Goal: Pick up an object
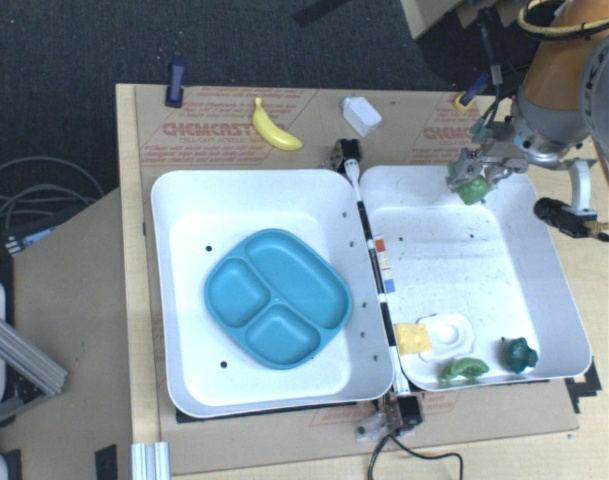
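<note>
While a small green object (472, 190) is seen clamped in the closed hand (474, 183) above the far corner of the right bin (544, 268), the pick is judged made, with lifting clear left.

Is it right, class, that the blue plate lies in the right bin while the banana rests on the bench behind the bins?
Not quite. The camera view shows the blue plate in the left bin, not the right bin. The banana does rest on the bench behind the bins.
</note>
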Controlling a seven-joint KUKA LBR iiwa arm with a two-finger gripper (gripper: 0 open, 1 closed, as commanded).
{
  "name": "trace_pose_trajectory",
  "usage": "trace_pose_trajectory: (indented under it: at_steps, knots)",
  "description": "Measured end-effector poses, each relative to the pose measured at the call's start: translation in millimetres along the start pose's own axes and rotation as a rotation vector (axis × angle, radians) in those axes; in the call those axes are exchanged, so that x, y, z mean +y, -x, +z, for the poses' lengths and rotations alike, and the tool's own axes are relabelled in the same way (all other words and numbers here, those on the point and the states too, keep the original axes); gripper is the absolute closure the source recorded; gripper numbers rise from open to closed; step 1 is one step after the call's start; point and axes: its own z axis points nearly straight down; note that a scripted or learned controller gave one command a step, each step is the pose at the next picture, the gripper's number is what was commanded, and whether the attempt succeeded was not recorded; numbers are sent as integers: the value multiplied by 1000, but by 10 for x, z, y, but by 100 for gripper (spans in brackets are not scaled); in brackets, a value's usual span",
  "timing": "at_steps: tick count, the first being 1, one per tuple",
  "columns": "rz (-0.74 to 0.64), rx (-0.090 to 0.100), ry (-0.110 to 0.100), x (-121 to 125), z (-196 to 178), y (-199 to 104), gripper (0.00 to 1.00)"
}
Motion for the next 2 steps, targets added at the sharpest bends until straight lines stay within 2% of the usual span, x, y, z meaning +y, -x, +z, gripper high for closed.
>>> trace_pose_trajectory:
  at_steps: [1, 2]
  knots:
    - [2, 1, -3, -729, -116, -418, 100]
    - [1, 2, -6, -875, -208, -1240, 100]
